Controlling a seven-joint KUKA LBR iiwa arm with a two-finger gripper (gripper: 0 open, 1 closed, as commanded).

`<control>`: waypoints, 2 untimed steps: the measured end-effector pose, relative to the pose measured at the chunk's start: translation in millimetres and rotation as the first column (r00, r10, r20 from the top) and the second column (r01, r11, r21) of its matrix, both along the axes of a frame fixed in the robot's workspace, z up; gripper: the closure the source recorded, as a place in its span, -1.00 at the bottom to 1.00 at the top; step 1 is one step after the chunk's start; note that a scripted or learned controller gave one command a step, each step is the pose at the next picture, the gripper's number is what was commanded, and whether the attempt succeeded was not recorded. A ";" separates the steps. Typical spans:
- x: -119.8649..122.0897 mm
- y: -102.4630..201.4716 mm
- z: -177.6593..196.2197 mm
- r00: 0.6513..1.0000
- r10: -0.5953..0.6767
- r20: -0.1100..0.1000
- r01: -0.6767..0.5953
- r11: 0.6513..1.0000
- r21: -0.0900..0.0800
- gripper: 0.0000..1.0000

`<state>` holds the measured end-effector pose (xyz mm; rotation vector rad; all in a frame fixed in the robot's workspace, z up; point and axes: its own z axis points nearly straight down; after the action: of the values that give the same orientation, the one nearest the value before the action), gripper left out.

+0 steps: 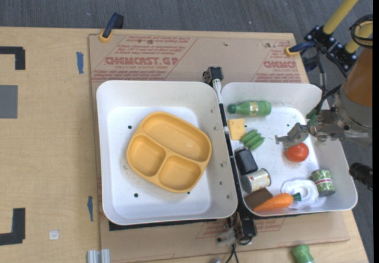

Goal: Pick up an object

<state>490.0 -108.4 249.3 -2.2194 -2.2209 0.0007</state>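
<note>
Jaws: state could not be told. Gripper [294, 135] hovered just above tomato [297, 151], near right bin's [349, 188] right wall.

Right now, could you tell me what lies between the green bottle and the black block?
The camera view shows a yellow cheese wedge and green pods between bottle and block.

Single fixed camera above bench [47, 137], looking down at slant, both bins [112, 137] in frame.

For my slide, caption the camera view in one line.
KUKA arm's pincer poised above a red tomato in the right bin; a yellow divided plate fills the left bin.
</note>
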 end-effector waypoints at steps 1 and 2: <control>-10.1 -62.4 -100.7 0.961 0.277 0.000 -0.277 0.961 0.001 -1.00; -9.6 -74.8 -162.1 0.687 0.727 0.004 -0.727 0.687 0.000 -1.00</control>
<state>480.4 -183.2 87.1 -1.1599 -2.9197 -0.0040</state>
